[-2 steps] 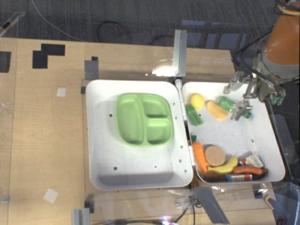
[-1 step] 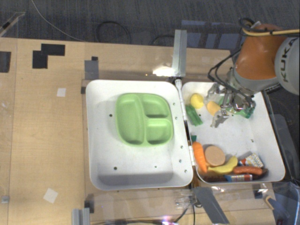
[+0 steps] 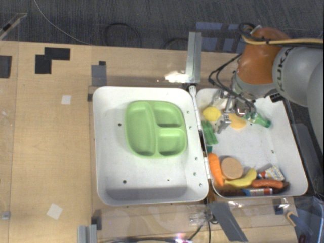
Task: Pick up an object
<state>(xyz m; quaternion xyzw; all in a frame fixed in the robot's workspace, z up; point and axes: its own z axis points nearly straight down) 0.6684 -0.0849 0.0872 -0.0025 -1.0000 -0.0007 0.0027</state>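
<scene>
Two white bins (image 3: pixel 101 135); one green divided tray (image 3: pixel 154 129) at nine o'clock; one carrot (image 3: pixel 215 169), one banana (image 3: pixel 244 179), two yellow round fruits (image 3: pixel 212 114) toward three o'clock.

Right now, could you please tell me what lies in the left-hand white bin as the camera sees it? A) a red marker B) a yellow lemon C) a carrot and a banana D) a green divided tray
D: the green divided tray sits in the middle of the left bin, while the carrot, banana and lemon lie in the right bin.
</scene>
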